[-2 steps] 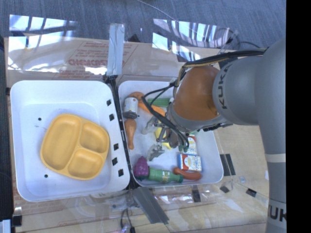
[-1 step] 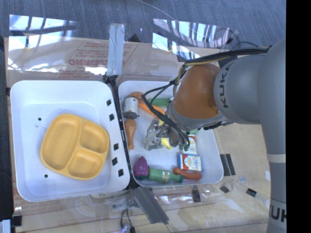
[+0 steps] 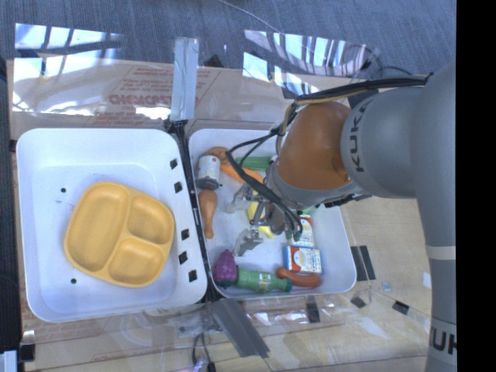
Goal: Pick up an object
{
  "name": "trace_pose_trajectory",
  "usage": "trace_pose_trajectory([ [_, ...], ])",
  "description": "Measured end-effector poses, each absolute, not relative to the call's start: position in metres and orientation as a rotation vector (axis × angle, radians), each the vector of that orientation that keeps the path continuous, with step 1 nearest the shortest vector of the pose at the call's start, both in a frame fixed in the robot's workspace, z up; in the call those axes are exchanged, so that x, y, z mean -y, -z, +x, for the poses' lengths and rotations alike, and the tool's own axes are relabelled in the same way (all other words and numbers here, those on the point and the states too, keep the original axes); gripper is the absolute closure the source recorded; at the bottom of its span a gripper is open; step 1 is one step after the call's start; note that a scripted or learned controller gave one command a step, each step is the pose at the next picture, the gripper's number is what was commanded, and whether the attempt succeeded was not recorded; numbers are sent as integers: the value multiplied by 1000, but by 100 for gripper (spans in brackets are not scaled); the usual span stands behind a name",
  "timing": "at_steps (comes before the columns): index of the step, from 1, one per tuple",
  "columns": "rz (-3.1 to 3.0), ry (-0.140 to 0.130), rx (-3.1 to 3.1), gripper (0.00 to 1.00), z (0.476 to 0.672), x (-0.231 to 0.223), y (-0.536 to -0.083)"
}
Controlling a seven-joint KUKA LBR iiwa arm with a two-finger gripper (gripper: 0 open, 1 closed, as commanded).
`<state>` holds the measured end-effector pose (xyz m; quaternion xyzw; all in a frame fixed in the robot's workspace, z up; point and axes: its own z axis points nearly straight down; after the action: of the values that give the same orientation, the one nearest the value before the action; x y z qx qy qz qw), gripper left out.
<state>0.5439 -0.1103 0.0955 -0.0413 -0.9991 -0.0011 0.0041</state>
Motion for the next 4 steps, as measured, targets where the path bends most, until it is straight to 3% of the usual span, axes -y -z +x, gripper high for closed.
trace_pose_trajectory([
  [1,-118,5,3128,100,545,109,-102],
  [2,-117,5,3128,0,545,108,-102],
  [3,-106,6,3126,100,546,107,-109],
  [4,-105,6,3126,0,546,107,-109],
])
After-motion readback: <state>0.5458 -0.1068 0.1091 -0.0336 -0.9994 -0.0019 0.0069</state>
